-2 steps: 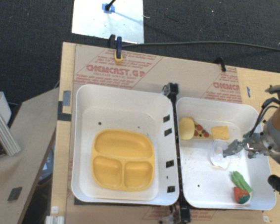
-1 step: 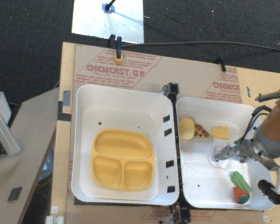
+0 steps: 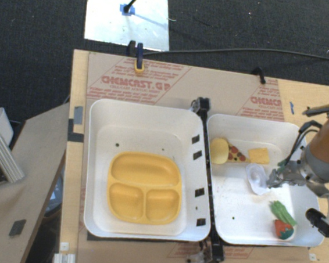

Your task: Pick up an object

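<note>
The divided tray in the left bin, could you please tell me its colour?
The divided tray is plain yellow, seen clearly in the camera view.

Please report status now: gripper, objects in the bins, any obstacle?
Gripper low in right bin, at a clear plastic piece; grasp not confirmed. Yellow block, carrot toy, pizza toy loose nearby. Yellow tray in left bin. No obstacle seen.

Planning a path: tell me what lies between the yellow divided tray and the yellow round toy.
In the camera view, the two white bins' adjoining walls separate the yellow divided tray from the yellow round toy.
</note>
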Controlling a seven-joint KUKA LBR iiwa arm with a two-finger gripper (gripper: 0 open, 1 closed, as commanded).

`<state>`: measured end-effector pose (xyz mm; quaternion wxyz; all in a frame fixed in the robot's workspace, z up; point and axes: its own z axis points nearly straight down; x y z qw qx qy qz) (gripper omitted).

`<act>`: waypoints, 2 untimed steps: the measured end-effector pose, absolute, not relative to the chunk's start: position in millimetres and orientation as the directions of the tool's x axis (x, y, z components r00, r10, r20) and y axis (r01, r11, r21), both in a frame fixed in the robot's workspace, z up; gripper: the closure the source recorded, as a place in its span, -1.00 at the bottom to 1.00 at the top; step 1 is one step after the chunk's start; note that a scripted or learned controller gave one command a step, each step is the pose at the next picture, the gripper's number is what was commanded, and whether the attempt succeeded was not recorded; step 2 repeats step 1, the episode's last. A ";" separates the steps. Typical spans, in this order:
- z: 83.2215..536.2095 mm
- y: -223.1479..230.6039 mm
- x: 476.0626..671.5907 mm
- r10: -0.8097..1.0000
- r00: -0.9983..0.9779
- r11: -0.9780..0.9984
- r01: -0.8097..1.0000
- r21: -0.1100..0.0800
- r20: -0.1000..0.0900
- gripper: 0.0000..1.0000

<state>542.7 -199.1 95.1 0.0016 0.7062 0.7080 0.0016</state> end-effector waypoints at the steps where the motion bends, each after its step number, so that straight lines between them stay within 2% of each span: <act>1: 138.7 -201.7 550.0 1.000 -0.004 0.004 1.000 0.004 -0.002 1.00; 2: 138.7 -201.7 550.0 1.000 -0.004 0.004 1.000 0.004 -0.002 1.00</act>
